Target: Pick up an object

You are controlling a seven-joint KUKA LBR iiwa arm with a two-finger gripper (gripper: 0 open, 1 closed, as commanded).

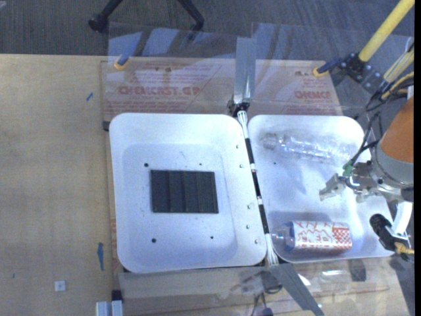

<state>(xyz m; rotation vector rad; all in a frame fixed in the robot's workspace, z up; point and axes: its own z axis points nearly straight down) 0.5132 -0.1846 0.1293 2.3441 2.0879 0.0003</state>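
Over the right bin's right edge we see the gripper; whether its jaws are open we cannot tell. Nearby lie a clear bottle and a red-patterned can.

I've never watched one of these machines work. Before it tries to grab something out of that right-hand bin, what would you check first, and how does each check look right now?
1. Something to pick in the right bin: ok. A clear plastic bottle lies near the back, and a red-and-white patterned can lies near the front.
2. Targets apart from each other: ok, bare bin floor shows between them.
3. Gripper over the right bin: ok, it sits between the two objects, at the bin's right side.
4. Gripper lined up on either object: not ok, it is over neither.
5. Fingers ready to close: cannot tell.
6. Can has room around it: cannot tell, it lies close to the front wall.
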